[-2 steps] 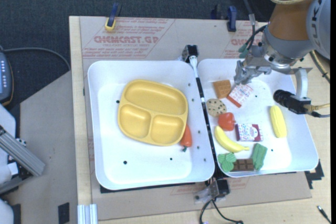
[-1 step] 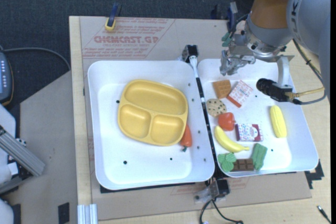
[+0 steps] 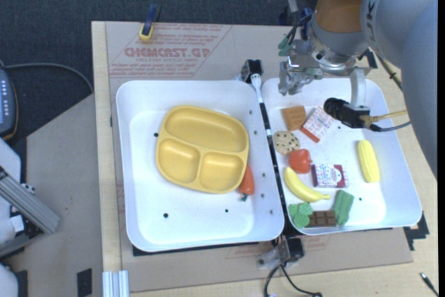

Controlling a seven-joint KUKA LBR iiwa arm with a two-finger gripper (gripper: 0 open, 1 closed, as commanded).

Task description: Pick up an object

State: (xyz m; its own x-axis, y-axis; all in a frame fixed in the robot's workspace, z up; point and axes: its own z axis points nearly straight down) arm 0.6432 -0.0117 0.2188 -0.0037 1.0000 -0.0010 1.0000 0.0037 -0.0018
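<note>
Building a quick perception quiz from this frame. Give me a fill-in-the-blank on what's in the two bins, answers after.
1. The yellow divided plate lies in the ____ bin as the camera sees it.
2. The plate has ____ compartments.
3. The orange carrot lies against the plate's ____ edge in the camera view.
4. The gripper hangs over the far end of the bin on the camera's ____.

Missing words: left; three; right; right

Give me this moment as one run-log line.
gripper: above right bin's far edge, nothing seen held | nearest: cracker, red-white packet | left bin: yellow divided plate, carrot
</note>
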